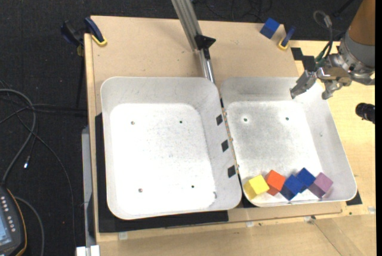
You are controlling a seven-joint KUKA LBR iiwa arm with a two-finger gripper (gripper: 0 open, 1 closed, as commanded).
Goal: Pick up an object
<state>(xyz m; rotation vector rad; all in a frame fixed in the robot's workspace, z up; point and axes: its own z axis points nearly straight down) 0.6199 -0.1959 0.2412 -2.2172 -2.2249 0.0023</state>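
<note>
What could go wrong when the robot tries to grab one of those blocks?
The yellow block, orange block, blue blocks and purple block sit bunched together, so the gripper might bump a neighbour or catch two at once. They also lie against the right bin's near rim, so a finger could strike the rim. And the gripper is at the bin's far side, with a long reach to them.
</note>
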